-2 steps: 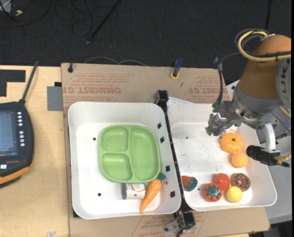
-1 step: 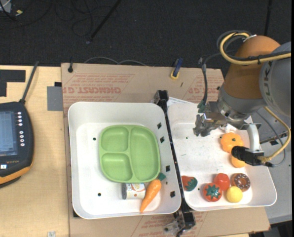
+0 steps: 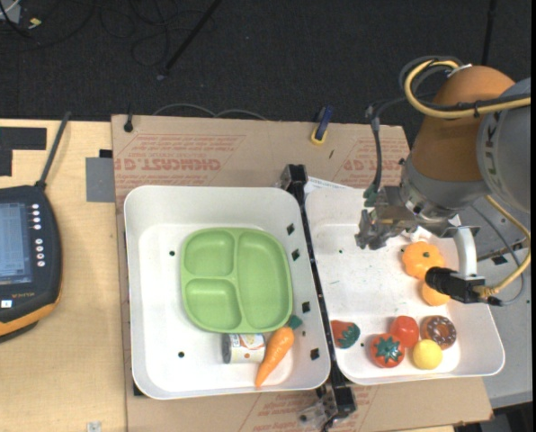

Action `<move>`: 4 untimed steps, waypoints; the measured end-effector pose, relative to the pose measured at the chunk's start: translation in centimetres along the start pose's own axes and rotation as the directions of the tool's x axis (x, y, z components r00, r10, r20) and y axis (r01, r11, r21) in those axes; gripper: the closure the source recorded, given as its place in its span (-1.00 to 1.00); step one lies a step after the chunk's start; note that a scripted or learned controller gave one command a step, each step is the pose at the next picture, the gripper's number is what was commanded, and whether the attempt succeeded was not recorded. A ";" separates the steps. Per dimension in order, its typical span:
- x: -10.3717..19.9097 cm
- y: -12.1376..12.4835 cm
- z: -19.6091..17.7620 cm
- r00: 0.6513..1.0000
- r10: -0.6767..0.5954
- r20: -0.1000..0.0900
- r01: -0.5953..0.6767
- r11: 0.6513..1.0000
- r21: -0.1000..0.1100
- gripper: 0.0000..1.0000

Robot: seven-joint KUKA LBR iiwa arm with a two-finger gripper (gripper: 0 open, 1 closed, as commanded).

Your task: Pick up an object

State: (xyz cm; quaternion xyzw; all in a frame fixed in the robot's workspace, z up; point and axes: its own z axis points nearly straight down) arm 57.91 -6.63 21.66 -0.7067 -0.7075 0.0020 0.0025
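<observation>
My gripper (image 3: 376,234) hangs over the upper left part of the right bin (image 3: 358,268), above bare white floor. Nothing shows in its grasp. Just to its right lies a small orange pumpkin (image 3: 417,259), with another orange piece (image 3: 434,293) below it. Along the bin's front sit a red and green pepper-like piece (image 3: 344,333), a tomato (image 3: 386,351), a red apple (image 3: 405,328), a chocolate donut (image 3: 440,330) and a yellow lemon (image 3: 427,355).
The left bin (image 3: 151,241) holds a green divided plate (image 3: 236,279), a carrot (image 3: 274,356) and a small can (image 3: 242,347) at its front. A black divider (image 3: 306,259) runs between the bins. A tablet pendant (image 3: 12,255) lies at far left.
</observation>
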 end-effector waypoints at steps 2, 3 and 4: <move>0.2 -0.1 0.0 1.000 0.001 0.001 -0.001 1.000 0.000 1.00; 0.3 0.7 -2.0 1.000 0.001 0.000 -0.001 1.000 -0.004 1.00; 0.6 0.5 -0.1 1.000 0.002 0.000 -0.002 1.000 0.001 1.00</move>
